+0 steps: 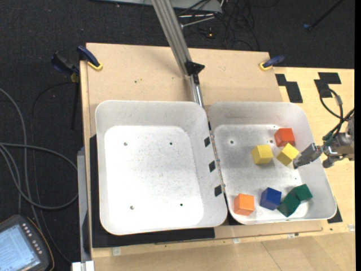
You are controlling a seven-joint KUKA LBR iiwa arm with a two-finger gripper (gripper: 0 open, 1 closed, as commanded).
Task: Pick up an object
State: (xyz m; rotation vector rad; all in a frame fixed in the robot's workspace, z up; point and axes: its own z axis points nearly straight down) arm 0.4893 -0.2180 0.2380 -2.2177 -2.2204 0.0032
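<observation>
A: Blocks all sit in the right bin (316, 151); a yellow block (287, 154) is closest to the gripper (307, 157).
B: Is it grabbing anything?
A: Can't tell, too blurry.

The arm (341, 143) is cut off by the right edge, so only its end parts are seen. The gripper (305, 156) is small and dark, and its finger state cannot be made out. A screen (18, 246) at the lower left corner is cropped by the left and bottom edges. The green block (303, 192) partly overlaps a second green block (290, 204).
</observation>
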